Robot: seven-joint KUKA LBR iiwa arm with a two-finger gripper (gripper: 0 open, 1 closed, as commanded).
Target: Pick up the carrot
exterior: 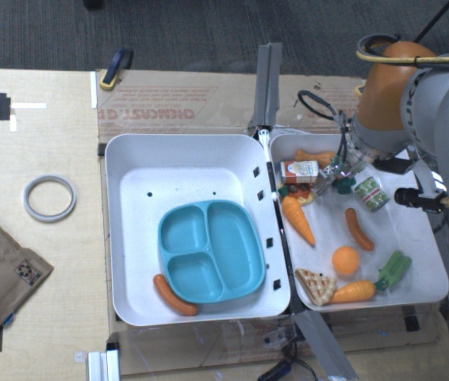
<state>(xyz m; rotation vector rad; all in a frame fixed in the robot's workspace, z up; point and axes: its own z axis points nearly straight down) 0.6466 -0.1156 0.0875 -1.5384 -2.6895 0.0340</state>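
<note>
Carrot (297,220) lies ungrasped in the right bin (435,270); my pincer (337,173) hovers near, grip state unclear.

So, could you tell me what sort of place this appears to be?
Probably a robotics lab test bench: a grey arm reaches over two white bins of toy food, including a carrot, with tape and cardboard nearby.
</note>
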